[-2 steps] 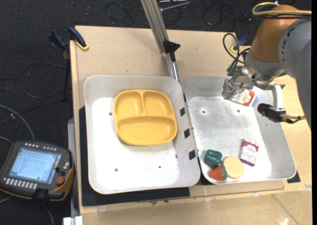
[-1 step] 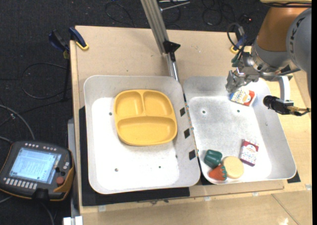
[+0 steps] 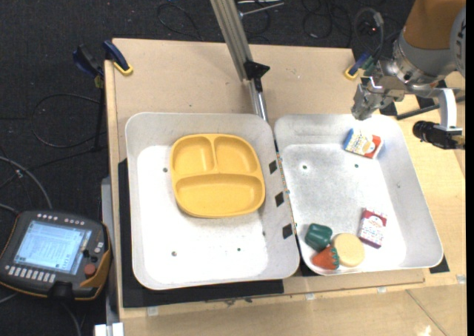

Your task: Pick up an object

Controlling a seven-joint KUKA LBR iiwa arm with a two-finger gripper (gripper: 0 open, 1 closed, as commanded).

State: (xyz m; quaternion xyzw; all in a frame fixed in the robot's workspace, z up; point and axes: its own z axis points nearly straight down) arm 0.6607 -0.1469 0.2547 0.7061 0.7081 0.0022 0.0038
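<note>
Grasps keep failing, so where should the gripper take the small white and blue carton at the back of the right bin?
Come straight down on the carton and pinch across its short sides: it lies flat, apart from other items, with the gripper just behind it.

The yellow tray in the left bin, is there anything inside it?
The yellow tray shows three compartments, all bare yellow plastic with nothing in them. What lies beneath it on the left bin floor is covered.

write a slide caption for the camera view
Gripper poised above the right bin's far edge near a small box; a yellow tray sits in the left bin.
</note>
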